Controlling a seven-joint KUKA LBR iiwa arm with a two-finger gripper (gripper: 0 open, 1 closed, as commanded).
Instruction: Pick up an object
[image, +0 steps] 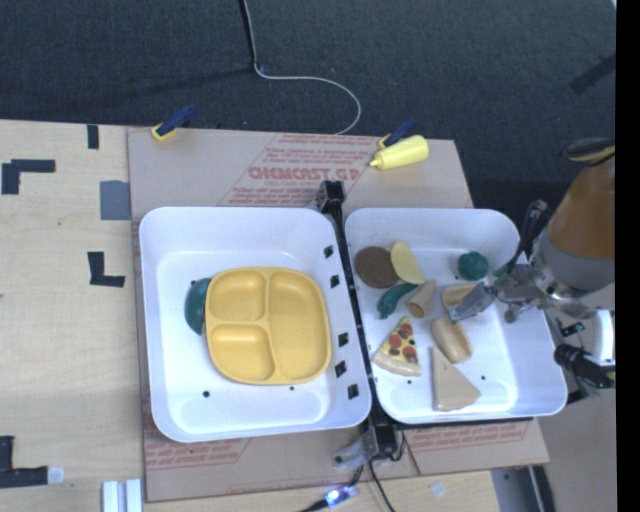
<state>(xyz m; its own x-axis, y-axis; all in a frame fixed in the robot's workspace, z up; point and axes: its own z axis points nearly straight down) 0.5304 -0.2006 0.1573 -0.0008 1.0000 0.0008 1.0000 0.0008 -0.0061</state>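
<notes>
The right bin (500, 225) holds several toy foods: a brown round cookie (375, 265), a yellow chip (406, 262), a green ball (472, 265), a dark green pod (394, 298), a tan cylinder (422, 297), a pizza slice (400, 347), a bread roll (451, 340) and a pale wedge (452, 388). My gripper (472, 303) reaches in from the right and sits low over the bin's middle, right beside a tan piece (458, 293) and just above the bread roll. Whether anything is held is hidden.
The left bin (160, 300) carries a yellow divided plate (268, 325) with a teal object (196, 305) sticking out from under its left edge. A yellow clamp (402, 153) lies on the cardboard behind the bins. The arm's orange band (585, 215) hangs over the right bin's rim.
</notes>
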